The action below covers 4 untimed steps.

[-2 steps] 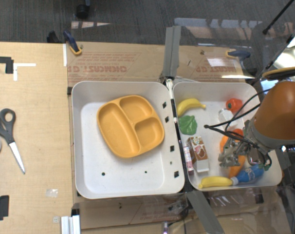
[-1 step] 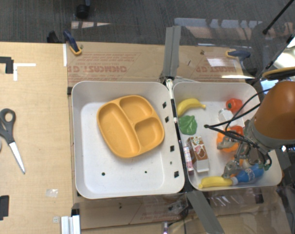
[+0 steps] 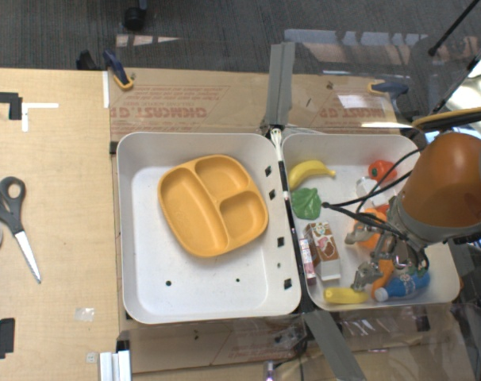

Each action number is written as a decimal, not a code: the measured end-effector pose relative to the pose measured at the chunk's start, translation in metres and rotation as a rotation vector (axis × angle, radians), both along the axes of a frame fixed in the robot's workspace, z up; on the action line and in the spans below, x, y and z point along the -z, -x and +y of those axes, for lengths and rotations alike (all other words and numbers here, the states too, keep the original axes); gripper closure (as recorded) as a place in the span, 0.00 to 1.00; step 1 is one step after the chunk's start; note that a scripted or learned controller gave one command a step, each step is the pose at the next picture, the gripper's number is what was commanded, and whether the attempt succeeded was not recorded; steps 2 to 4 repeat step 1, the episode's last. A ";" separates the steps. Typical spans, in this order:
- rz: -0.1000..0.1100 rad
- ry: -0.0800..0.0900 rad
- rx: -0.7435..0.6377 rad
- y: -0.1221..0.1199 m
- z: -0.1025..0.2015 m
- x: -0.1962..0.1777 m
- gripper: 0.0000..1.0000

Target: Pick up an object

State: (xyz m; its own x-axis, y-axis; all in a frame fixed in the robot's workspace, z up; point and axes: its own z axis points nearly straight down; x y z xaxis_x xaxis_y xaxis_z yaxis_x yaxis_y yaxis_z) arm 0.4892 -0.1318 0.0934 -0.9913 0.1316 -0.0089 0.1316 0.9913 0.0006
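At the far left of the desk [image 3: 50, 213] lies a pair of grey-handled scissors [image 3: 17, 221], blades pointing toward the near edge, with black tape marks near them. Behind the bins a flattened cardboard sheet [image 3: 185, 105] carries red print seen reversed and upside down; it cannot be read with certainty. The left bin [image 3: 137, 292] holds an orange divided plate [image 3: 213, 205] with three compartments, sitting toward the bin's middle and tilted relative to its walls. Just past the divider, the right bin [image 3: 348, 145] holds a yellow banana [image 3: 310, 171] near its far left corner, with a green leafy piece [image 3: 306, 203] just in front of it. Nearer the camera stands a small carton [image 3: 325, 248] with a red and brown picture label, its writing too small to read, and a narrow red-edged box beside it at the divider. A second yellow piece [image 3: 345, 295] lies along the near wall, next to a blue bottle-like object [image 3: 403, 284]. An orange item [image 3: 379, 170] sits toward the far right. The arm's orange band [image 3: 447, 185] hangs over the bin's right side, and the gripper [image 3: 375, 270] reaches down among the objects near the blue one; whether its fingers are apart or closed cannot be told
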 end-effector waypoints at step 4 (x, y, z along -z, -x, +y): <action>-0.002 0.000 -0.002 -0.001 0.000 -0.009 1.00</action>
